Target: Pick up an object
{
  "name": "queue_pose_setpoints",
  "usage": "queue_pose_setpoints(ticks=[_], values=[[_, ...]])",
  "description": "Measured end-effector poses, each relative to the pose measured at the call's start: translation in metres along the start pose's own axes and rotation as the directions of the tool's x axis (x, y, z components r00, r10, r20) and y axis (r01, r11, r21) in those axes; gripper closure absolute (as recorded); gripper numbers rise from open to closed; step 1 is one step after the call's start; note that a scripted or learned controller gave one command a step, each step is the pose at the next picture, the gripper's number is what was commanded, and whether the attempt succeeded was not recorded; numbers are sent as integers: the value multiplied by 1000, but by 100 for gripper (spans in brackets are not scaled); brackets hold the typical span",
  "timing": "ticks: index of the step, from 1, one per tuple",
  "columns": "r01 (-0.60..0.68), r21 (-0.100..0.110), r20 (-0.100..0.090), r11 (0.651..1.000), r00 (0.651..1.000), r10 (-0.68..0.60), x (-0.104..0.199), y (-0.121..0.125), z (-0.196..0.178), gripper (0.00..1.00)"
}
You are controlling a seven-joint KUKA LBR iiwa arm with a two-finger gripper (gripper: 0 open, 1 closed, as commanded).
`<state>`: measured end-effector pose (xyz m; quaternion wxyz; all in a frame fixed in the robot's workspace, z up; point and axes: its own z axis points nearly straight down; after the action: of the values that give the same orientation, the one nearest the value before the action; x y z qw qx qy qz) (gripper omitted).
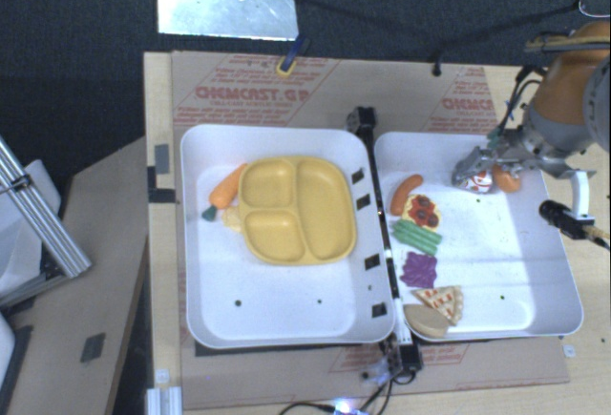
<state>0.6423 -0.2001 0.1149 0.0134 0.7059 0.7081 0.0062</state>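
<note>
My gripper [480, 173] sits low over the right bin [535, 260], near its far edge toward the right corner. Finger state: cannot tell. The metal end is bunched up and blurred against what's under it.

Right at the tip there's a small red-and-white object [483, 181], touching or just under the gripper; can't resolve which, and I can't see it between anything. Just beside it on the right, a small orange piece [508, 179], partly tucked under my wrist.

Rest of the right bin, all along its left edge, far to near:
- toy sausage [406, 193], orange-red, tilted
- pizza slice with red toppings [422, 210], touching the sausage's near end
- green bean pods [417, 236]
- purple leafy piece [418, 269]
- second pizza wedge [441, 300]
- tan bread-like piece [426, 321] in the near-left corner

Middle and near-right of that bin's floor is bare white.

Left bin [277, 327]: yellow three-compartment plate [291, 210], centred toward the far edge, nothing in its compartments. Toy carrot [225, 188] lies against the plate's left rim, green top toward the bin's left edge. A pale yellow bit [232, 219] pokes out from under the plate just below the carrot.
</note>
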Motion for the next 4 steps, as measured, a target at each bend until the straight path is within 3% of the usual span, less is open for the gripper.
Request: queue_pose_setpoints(ticks=[1, 2, 3, 4], values=[[1, -3, 2, 1000, 1000, -1, -1, 1, -12, 100], [1, 20, -8, 1000, 1000, -1, -4, 4, -77, 100], [2, 21, -8, 1000, 1000, -2, -5, 7, -113, 100], [6, 27, -12, 1000, 1000, -5, 47, -6, -103, 100]])
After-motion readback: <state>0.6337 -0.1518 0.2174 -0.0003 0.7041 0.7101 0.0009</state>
